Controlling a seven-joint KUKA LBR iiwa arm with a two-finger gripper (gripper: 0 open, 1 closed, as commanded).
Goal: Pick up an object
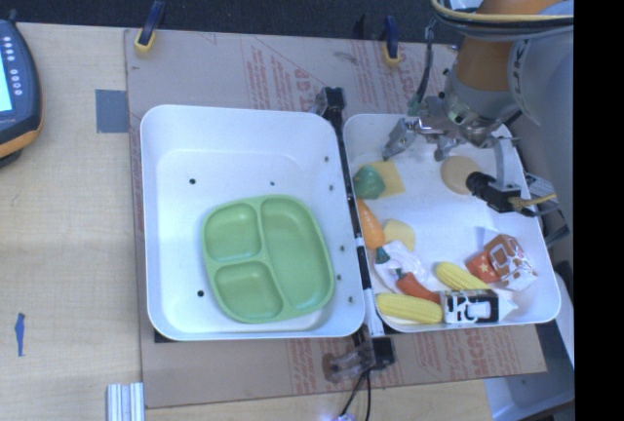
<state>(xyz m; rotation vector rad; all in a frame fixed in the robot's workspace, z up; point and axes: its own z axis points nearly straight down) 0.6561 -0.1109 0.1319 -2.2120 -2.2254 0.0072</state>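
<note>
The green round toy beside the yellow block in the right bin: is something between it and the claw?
Nothing visible. The claw hangs over bare bin floor, up-right of the green round toy, and the space between them is open.

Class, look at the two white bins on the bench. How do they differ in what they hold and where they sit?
The left bin holds a single green divided tray; the right bin holds many small toy foods, such as a corn cob and a carrot. The left bin looks larger than the right bin. The hand hangs over the right bin's far end, not the left bin. Both are shallow and white.
</note>
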